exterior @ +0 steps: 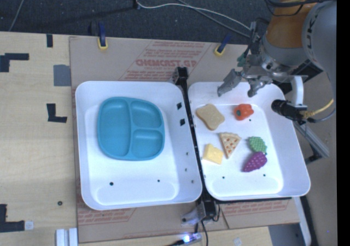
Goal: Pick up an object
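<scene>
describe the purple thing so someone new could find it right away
Of the two white bins, look in the right bin, the one with toy food. Go to its near right part, past the pizza slice. The grapes lie there just below a green piece, touching it or nearly so. They are the sole purple thing, a bumpy cluster.

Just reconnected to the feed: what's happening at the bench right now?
The grey arm's gripper hangs open over the back of the right white bin, holding nothing. Toy foods lie below it: tan bread slice, red tomato, pizza wedge, yellow cheese, purple grapes. The left bin holds a blue divided plate.
</scene>
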{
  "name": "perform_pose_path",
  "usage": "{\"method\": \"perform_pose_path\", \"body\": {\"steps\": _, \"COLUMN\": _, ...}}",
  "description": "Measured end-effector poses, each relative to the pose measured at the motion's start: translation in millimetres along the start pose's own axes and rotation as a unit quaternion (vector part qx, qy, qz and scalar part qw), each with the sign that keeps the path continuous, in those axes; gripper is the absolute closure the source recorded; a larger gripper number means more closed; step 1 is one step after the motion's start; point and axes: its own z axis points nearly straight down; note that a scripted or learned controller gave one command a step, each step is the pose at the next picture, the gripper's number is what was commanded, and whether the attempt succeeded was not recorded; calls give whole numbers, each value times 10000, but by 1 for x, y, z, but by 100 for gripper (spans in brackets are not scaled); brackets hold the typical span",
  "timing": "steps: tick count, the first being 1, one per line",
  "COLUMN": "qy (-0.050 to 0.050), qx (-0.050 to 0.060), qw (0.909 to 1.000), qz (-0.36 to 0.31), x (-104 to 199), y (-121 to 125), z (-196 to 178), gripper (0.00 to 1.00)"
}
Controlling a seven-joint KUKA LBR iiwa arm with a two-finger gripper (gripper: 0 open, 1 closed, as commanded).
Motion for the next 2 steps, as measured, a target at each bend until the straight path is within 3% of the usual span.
{"method": "perform_pose_path", "body": {"steps": 1, "qy": 2, "qx": 1, "qw": 10000, "qz": -11, "x": 1, "y": 0, "z": -10, "gripper": 100}}
{"method": "perform_pose_path", "body": {"steps": 2, "qy": -9, "qx": -83, "qw": 10000, "qz": -4, "x": 4, "y": -45, "z": -207, "gripper": 100}}
